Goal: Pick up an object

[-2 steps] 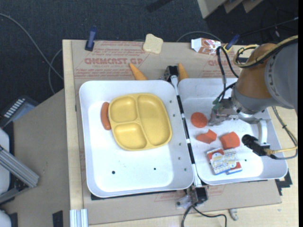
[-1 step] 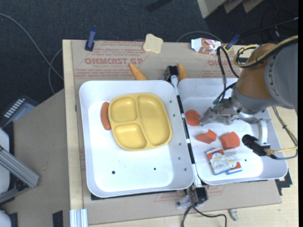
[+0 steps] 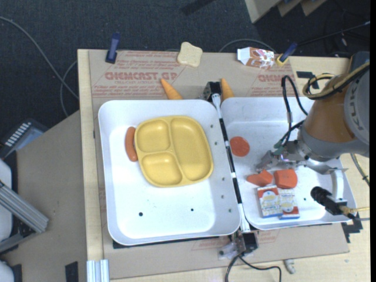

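Two white bins sit on a cardboard-covered tabletop (image 3: 147, 69) above dark carpet. Left bin (image 3: 117, 204) holds a yellow divided plate (image 3: 173, 150) and a hot dog (image 3: 130, 143). Right bin (image 3: 258, 113) holds a round red slice (image 3: 239, 146), orange pieces (image 3: 286, 178) and a small carton (image 3: 276, 202). The pincer (image 3: 275, 159) hovers over the orange pieces; whether it is spread, I cannot tell.

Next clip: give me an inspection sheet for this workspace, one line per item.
Surface: bench bearing left bin and right bin, side by side.
Job's things: right bin holds red disc, orange wedge, orange-red block, small carton.
Clutter: yellow divided plate and hot dog beside it in left bin; bread slice, carrot, wrapper behind the bins.
Grippers: gripper low over right bin, just above the orange pieces; jaws' state unclear.
Cables: black cable looping over right bin.
Surroundings: dark carpet.
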Robot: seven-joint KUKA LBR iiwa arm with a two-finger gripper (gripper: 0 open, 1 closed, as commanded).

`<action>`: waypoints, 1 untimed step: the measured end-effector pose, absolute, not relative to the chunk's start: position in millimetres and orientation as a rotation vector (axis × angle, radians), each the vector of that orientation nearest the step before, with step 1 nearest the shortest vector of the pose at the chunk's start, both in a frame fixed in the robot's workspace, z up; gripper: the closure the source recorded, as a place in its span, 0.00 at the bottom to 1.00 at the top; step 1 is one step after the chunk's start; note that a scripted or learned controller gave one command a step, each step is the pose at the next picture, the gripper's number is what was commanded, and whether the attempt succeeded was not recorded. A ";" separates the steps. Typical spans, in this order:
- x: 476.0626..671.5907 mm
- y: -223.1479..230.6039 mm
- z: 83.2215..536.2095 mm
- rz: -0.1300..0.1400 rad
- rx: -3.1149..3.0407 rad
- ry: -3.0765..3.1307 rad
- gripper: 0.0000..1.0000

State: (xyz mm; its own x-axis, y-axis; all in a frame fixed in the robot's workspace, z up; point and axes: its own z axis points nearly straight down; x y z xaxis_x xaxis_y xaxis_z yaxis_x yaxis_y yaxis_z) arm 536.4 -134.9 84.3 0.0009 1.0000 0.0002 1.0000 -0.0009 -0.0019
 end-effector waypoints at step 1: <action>555.1 -197.5 132.3 0.000 -2.226 -2.223 0.00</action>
